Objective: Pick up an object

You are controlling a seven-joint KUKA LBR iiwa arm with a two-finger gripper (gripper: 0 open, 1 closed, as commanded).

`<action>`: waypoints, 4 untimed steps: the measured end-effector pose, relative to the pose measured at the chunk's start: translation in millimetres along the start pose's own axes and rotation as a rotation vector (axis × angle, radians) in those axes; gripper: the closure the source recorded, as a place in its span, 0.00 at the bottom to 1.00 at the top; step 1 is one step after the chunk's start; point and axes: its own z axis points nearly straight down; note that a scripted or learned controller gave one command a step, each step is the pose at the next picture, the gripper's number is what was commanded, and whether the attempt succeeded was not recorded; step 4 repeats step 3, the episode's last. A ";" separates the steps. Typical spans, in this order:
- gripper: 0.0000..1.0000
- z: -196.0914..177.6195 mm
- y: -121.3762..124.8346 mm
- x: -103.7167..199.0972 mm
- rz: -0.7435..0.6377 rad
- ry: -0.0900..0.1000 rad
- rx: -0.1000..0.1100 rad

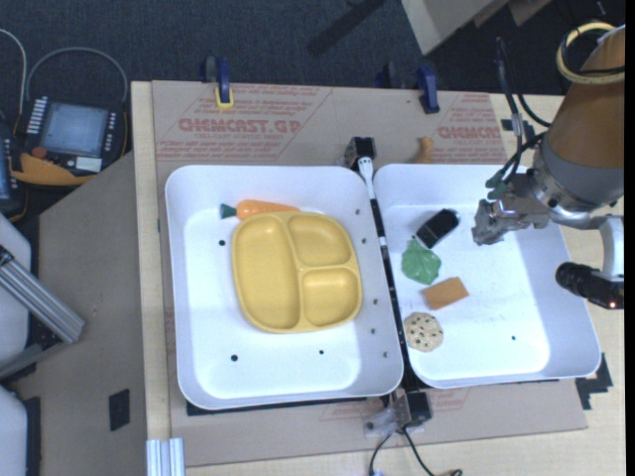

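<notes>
The right bin holds a small black block, a green leafy toy, an orange-tan slab and a chocolate-chip cookie. My gripper hangs over the upper middle of this bin, just right of the black block and apart from it. Nothing shows between its fingers. In the left bin lies a yellow divided plate, with an orange carrot behind its far rim.
The two bins meet at a black-edged seam. The orange-banded arm comes in from the upper right over the right bin's far corner. A dark fitting juts in at the right bin's right wall. Brown board surrounds both bins.
</notes>
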 end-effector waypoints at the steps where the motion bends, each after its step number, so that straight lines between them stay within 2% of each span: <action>1: 1.00 -2.2 21.6 50.3 -0.001 0.001 0.000; 2: 1.00 5.9 57.7 98.3 0.001 0.001 0.000; 3: 1.00 10.4 78.4 137.6 0.002 0.000 0.001; 4: 1.00 10.4 78.4 137.6 0.002 0.000 0.001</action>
